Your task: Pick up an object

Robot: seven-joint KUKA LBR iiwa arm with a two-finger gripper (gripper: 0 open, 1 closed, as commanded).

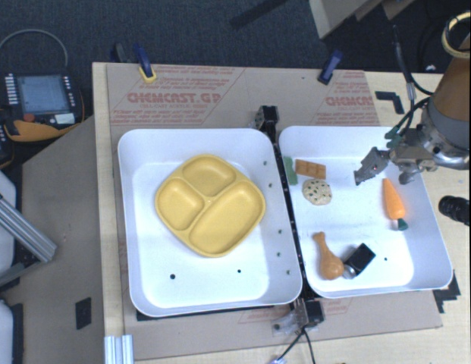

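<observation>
**Gripper spread above the right bin, holding nothing**

The bench (106, 203) is a pale board printed with red lettering, and it carries two shallow white bins side by side. The left bin (144, 279) holds the largest loose item, a yellow divided plate (210, 214) with three compartments, lying roughly in the middle of that bin and turned at a slant. The right bin (425, 271) holds all the small things.

The arm (455, 105) comes in from the right edge, grey and tan, and ends over the upper right part of the right bin. Its gripper (388, 170) has its two fingers spread apart, one finger (368, 169) pointing down to the left and the other toward the carrot; nothing sits between them.

The objects that could be picked up all lie in the right bin. An orange carrot (394, 202) lies just beside the gripper, below and to its right, near the bin's right wall. A brown drumstick (327, 257) lies near the front wall, touching or nearly touching a small black block (360, 258) at its right. A tan rectangular wafer (310, 169) sits near the bin's left wall, and a round speckled cookie (317, 192) lies just below it
</observation>
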